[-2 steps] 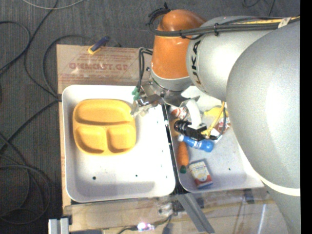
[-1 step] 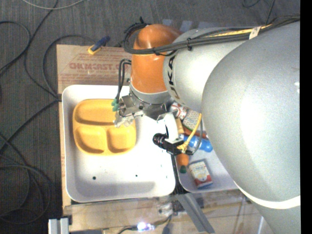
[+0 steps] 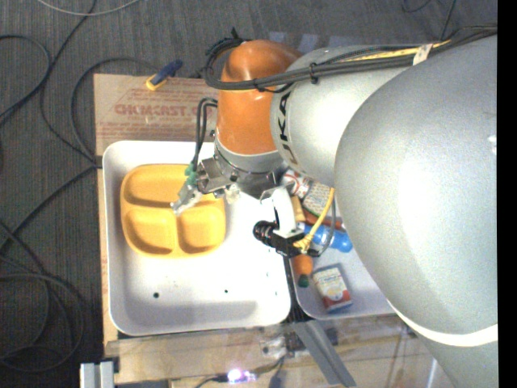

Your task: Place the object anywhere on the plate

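The fingers [image 3: 187,198] hang over the right part of the orange plate [image 3: 153,212], left of frame centre; whether they are released or clenched, I cannot tell. The plate lies in the left bin [image 3: 194,297]. A small box [image 3: 333,288] and bottle [image 3: 331,239] lie in the right bin [image 3: 363,301].

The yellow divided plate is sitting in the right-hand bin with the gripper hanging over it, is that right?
Not quite: the yellow divided plate sits in the left-hand bin, not the right-hand one. The rest holds, since the gripper does hang over the plate, above its right side. The camera view shows this; the right-hand bin holds a clutter of small items instead.
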